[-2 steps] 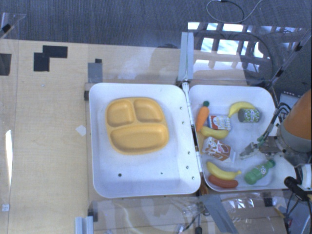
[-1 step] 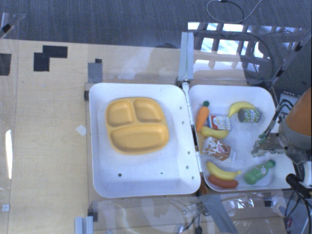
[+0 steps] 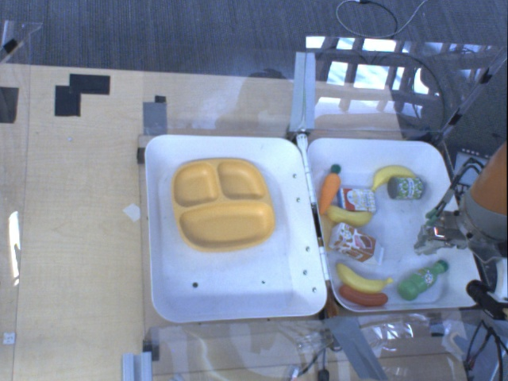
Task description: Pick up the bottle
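The green bottle (image 3: 419, 282) lies on its side near the front right corner of the right bin (image 3: 397, 151), its white-capped end pointing up and to the right. My gripper (image 3: 433, 241) hangs over the right side of this bin, a short way beyond the bottle and apart from it. Nothing shows in its grasp. The grey arm with its orange band (image 3: 486, 201) comes in from the right edge.
The right bin also holds a carrot (image 3: 329, 192), two bananas (image 3: 392, 176) (image 3: 361, 277), a green can (image 3: 406, 187), two small cartons (image 3: 353, 243), and a red sausage (image 3: 363, 297). In the left bin (image 3: 230, 292) sits a yellow divided plate (image 3: 223, 203).
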### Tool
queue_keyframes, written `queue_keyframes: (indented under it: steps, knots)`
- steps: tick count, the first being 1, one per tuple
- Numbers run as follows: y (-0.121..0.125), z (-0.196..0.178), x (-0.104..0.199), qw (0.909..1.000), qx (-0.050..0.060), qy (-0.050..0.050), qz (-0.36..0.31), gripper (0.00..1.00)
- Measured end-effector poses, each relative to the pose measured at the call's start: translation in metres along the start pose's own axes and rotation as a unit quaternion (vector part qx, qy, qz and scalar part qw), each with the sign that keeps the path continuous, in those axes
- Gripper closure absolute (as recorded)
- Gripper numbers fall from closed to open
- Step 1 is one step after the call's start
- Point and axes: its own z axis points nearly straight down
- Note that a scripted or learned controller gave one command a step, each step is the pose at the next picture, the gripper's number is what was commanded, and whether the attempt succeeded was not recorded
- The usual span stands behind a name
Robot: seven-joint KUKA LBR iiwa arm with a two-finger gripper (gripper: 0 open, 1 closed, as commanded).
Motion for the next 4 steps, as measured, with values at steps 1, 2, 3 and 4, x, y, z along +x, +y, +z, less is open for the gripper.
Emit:
queue_keyframes:
  steps: [1,2,3,4]
  knots:
    - [0.0,0.0,0.0,1.0,0.0,0.0,0.0,0.0]
    - [-0.004,0.025,0.001,0.9948,-0.004,-0.001,-0.102,0.0]
    - [-0.001,0.013,0.002,0.9946,-0.008,-0.001,-0.103,1.0]
    - [0.001,0.002,0.003,0.9945,-0.011,-0.002,-0.104,1.0]
